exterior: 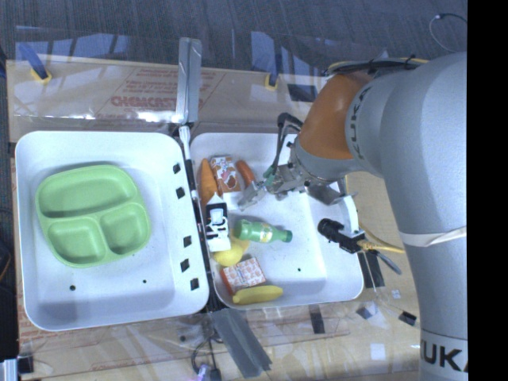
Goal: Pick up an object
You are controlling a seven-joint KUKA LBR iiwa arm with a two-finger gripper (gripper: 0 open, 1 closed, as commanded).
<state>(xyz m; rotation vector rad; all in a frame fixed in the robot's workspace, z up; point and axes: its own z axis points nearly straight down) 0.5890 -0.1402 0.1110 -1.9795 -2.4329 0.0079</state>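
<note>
My gripper [252, 195] hangs low over the right bin [313, 248], in its upper middle, reaching in from the right. Just to its upper left lie an orange-red sausage-shaped piece [245, 171], a small printed packet [224, 173] and an orange carrot-like piece [206, 182]. Below the gripper a green bottle [263, 232] lies on its side. A white box with black print [216, 223] sits at the bin's left wall. Nothing shows between the gripper and the bin floor as held.
A yellow fruit [230, 254], a red packet [244, 274] and a yellow banana-like piece [255, 294] lie at the right bin's front left. The left bin [95, 288] holds a green divided plate [94, 212]. The arm's grey body covers the right side.
</note>
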